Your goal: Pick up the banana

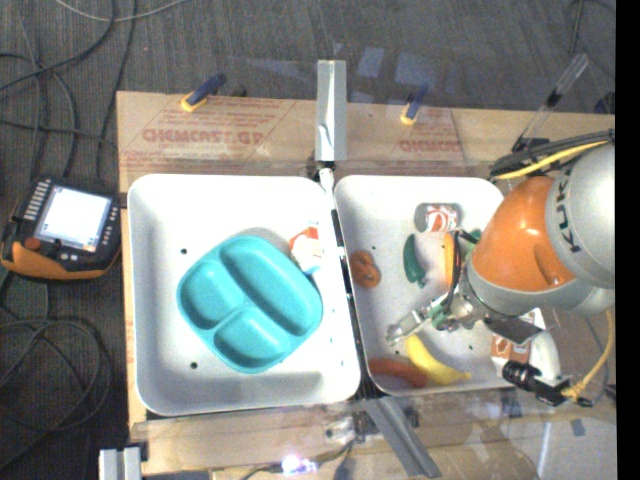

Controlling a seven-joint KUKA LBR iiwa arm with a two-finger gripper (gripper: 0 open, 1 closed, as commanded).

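We see the claw (415, 325) spread wide, ungripping, just above the curved yellow banana (432, 361), whose near end overlaps a brown sausage-shaped item (392, 370).

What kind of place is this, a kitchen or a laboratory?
Most likely a robotics lab, not a kitchen. A robot arm reaches over two white bins holding toy food such as a banana, a control pendant lies beside the bench, and loose cables run across the carpet.
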